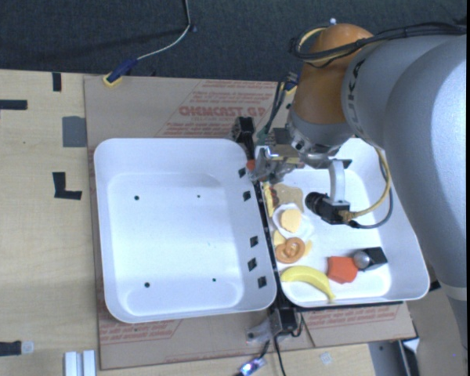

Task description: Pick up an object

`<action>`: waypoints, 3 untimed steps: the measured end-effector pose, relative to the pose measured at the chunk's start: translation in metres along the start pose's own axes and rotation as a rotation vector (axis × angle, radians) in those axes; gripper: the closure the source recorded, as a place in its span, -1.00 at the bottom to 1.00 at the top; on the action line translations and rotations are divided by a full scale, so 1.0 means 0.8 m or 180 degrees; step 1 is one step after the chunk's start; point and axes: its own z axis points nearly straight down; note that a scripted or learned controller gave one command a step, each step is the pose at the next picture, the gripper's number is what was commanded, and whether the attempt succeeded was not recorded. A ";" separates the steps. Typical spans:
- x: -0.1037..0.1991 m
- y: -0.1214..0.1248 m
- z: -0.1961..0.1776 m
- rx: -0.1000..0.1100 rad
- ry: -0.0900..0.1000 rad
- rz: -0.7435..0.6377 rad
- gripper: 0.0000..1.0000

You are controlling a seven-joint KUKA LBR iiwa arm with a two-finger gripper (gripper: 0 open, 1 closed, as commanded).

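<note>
Reaching in from the right, the arm (pixel 392 108) hangs low over the right bin (pixel 403 284), its gripper (pixel 278 180) near that bin's left wall; whether its grip is released or clenched cannot be told (the wrist hides it). Just below lie a fried egg (pixel 291 220), a pretzel (pixel 291 249), a banana (pixel 308 280) and a red block (pixel 343 269). Beside it sits the left bin (pixel 110 178).

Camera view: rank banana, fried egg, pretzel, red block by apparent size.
1. banana, longest
2. fried egg
3. red block and pretzel look about alike; not ranking them.
</note>
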 end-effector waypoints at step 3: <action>-0.011 0.030 -0.095 -0.0030 -0.0004 0.0003 1.00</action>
